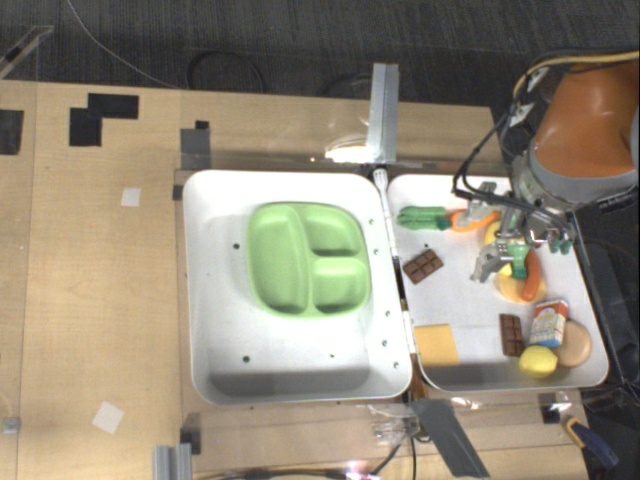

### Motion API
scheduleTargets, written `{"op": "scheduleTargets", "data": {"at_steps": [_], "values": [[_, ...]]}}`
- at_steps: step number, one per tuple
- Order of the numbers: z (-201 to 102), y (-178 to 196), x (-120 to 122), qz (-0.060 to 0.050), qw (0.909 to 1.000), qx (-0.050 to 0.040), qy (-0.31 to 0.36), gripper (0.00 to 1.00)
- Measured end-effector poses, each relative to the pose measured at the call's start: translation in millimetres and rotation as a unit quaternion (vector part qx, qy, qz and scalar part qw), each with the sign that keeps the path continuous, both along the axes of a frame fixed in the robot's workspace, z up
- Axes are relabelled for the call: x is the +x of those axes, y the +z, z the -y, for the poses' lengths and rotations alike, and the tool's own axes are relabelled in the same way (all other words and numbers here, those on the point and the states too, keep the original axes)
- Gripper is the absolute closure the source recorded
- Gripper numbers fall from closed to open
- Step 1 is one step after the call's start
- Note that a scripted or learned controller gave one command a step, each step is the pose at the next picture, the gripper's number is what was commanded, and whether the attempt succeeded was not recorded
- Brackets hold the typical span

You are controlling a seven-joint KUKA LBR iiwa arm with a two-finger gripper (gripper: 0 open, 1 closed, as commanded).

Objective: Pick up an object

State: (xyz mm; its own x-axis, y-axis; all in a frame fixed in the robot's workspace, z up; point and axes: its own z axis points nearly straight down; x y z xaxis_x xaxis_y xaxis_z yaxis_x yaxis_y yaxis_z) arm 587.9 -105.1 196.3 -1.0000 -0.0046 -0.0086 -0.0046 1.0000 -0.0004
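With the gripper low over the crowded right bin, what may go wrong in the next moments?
1. The gripper hangs over a tight pile of small toy foods by the far right of the right bin. It may catch two pieces, or none.
2. The carrot and the green vegetable lie close by and may get pushed.
3. The pile sits near the bin's right wall, so a finger may hit the wall.

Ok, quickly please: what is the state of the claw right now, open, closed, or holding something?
Claw: cannot be told; it hangs low over the toy food in the right bin.
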Motion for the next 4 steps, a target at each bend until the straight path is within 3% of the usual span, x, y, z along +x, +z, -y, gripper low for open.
{"op": "scheduleTargets", "data": {"at_steps": [1,2,3,4], "values": [[44,-100,18,0.001,0.9958,-0.0011,0.092,0.0],[51,-106,-44,0.003,0.9956,-0.0019,0.094,0.0],[54,-105,-85,0.007,0.9994,-0.0023,0.034,0.0],[25,-109,60,0.002,0.9975,0.0012,-0.071,0.0]]}}
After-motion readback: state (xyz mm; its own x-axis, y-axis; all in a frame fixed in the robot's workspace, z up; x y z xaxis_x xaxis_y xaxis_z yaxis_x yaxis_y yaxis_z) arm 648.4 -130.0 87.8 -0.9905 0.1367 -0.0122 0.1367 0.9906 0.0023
